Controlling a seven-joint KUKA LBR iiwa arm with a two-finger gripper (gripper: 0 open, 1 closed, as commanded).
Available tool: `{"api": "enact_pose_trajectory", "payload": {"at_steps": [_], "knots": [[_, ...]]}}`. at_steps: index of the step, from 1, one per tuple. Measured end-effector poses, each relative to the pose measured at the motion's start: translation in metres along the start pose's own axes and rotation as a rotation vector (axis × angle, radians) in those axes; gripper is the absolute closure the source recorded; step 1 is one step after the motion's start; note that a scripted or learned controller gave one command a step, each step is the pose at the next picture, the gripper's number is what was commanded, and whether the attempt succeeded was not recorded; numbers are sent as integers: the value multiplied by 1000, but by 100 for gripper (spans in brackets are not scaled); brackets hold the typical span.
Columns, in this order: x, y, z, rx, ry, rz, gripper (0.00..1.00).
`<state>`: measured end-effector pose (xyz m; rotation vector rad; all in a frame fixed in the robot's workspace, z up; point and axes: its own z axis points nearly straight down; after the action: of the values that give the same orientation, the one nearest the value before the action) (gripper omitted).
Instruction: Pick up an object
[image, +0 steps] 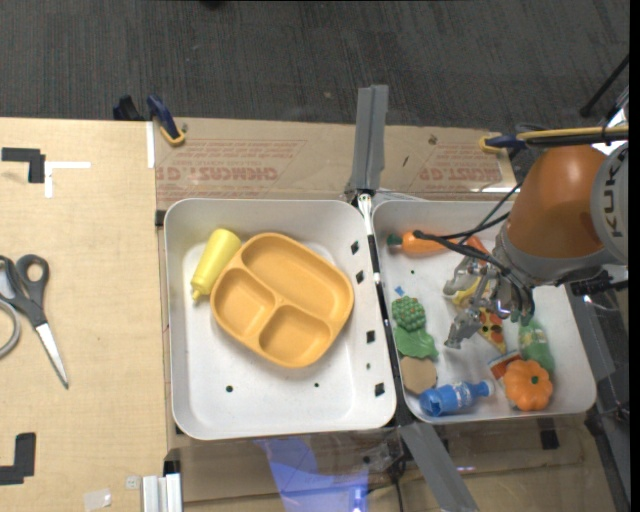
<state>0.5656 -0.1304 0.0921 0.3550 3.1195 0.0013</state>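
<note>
Gripper (470, 315) low in the right bin (572, 402) among toys, fingers' state unclear — cannot tell, pumpkin (528, 384) and blue bottle (454, 397) nearby, carrot (432, 243) behind, yellow tray (283, 298) in left bin (190, 380).

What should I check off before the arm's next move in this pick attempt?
1. Gripper sits over the right bin: ok.
2. Something caught between the fingers: cannot tell.
3. Items within reach beneath it, such as the green toy and blue bottle: ok.
4. Orange pumpkin lies against the bin's near wall, awkward to grab: not ok.
5. Yellow tray and yellow bottle lie in the left bin, out of the way: ok.
</note>
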Motion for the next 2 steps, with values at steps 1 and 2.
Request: {"api": "enact_pose_trajectory", "payload": {"at_steps": [1, 2], "knots": [[-1, 0, -10, 0, -5, -1, 100], [-1, 0, -10, 0, -5, -1, 0]]}}
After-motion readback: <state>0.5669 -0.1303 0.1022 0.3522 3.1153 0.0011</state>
